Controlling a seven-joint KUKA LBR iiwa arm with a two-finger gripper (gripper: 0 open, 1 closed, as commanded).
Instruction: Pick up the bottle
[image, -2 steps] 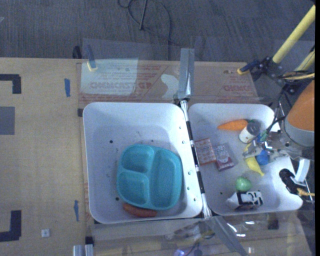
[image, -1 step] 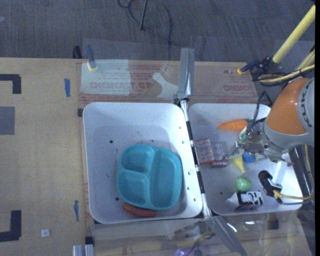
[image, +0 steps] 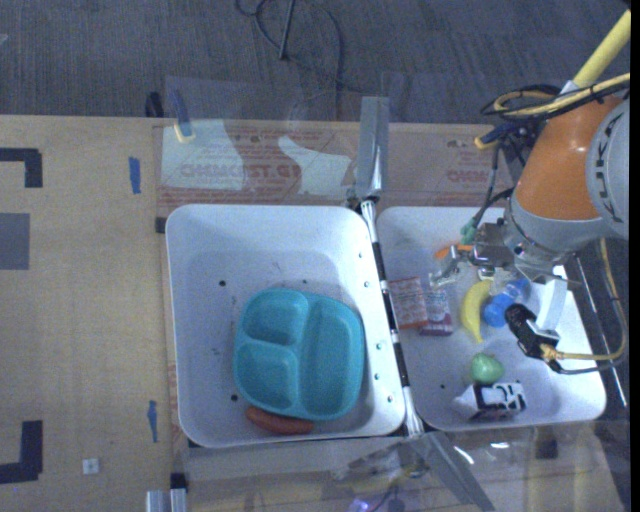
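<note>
Camera view. Lowest in frame, a red sausage (image: 279, 421) lies against the front wall of the left bin (image: 200, 240), just below a teal divided plate (image: 298, 352). Right bin (image: 420, 232): a small packet (image: 418, 305) near the shared wall, a yellow banana (image: 473, 308), a green fruit (image: 487, 367) and a black-and-white object (image: 499, 397). The blue bottle (image: 500, 305) lies just right of the banana, partly beneath the gripper (image: 500, 262); finger spacing cannot be told. Grey-and-orange arm (image: 575, 165) enters from the right.
</note>
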